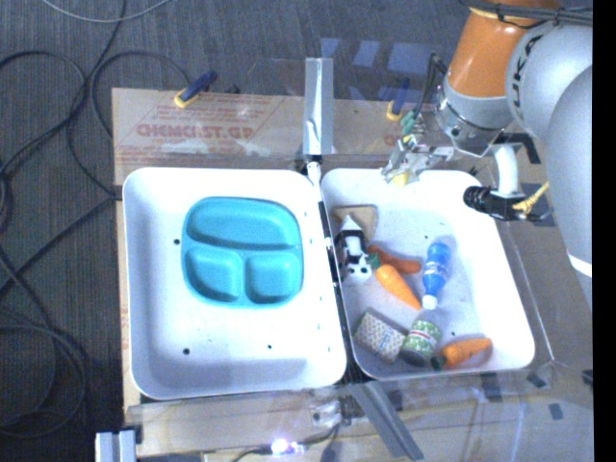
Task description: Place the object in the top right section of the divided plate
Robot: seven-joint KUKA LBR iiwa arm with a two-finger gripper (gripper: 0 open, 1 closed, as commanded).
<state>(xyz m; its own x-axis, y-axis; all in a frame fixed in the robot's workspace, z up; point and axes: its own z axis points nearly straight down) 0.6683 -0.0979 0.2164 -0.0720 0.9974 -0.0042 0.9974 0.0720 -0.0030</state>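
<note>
A blue divided plate (243,251) lies in the left bin (154,296); it has one wide section along its far side and two smaller ones along its near side, all bare. My gripper (405,165) hangs over the far left corner of the right bin (505,287), above its rim and apart from the items below. Nothing shows in its grasp. In the right bin lie a black-and-white cow toy (353,254), an orange carrot (397,285), a blue bottle (436,269), a second carrot (467,351), a patterned box (378,335) and a green can (421,341).
A metal divider post (313,114) stands upright between the bins at the far side. The arm's orange band (486,41) and grey body fill the upper right. Yellow-and-blue clamps (192,88) sit on the board behind the bins. Cables run across the floor at left.
</note>
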